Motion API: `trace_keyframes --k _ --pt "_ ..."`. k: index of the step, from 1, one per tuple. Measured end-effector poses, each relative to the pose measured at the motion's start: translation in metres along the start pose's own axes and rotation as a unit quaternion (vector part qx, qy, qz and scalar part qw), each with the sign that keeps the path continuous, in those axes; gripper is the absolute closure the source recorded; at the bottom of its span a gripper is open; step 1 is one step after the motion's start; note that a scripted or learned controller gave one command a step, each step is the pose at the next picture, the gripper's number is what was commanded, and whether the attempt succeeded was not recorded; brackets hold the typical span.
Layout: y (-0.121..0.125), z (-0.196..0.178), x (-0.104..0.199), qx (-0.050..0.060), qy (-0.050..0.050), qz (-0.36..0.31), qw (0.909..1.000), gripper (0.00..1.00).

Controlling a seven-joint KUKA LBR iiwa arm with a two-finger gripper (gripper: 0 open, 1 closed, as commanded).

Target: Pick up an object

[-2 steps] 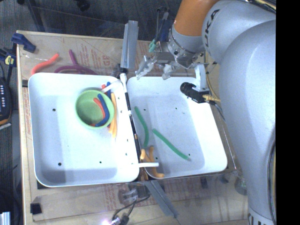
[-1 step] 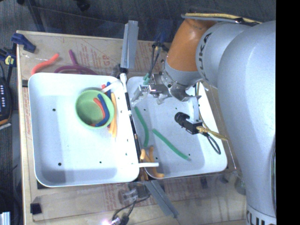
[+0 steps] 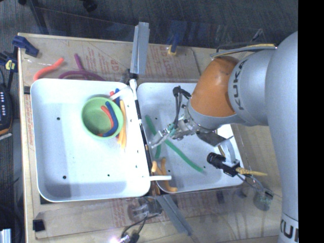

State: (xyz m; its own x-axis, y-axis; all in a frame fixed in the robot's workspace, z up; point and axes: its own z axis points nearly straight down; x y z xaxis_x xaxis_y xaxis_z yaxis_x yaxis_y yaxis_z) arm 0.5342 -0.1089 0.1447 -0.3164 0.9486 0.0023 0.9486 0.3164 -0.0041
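Two white bins: left bin [image 3: 61, 176], right bin [image 3: 202, 184]. One green bowl [image 3: 98, 116] in the left bin's upper middle, with red, blue and orange pieces at its right edge. Two green sticks [image 3: 185, 157] crossed in the right bin. Gripper [image 3: 163, 135] low over them, near frame centre; fingers' state impossible to tell.

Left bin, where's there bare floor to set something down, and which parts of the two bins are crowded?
In the left bin, the floor below and left of the green bowl is bare. The right bin is crowded: the end effector hovers over green strips, with orange pieces near its lower left corner.
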Motion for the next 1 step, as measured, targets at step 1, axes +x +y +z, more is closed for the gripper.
trace_keyframes --k 1 --pt "-0.0487 0.0529 -0.0109 -0.002 -0.001 -0.004 1.0000 0.00"
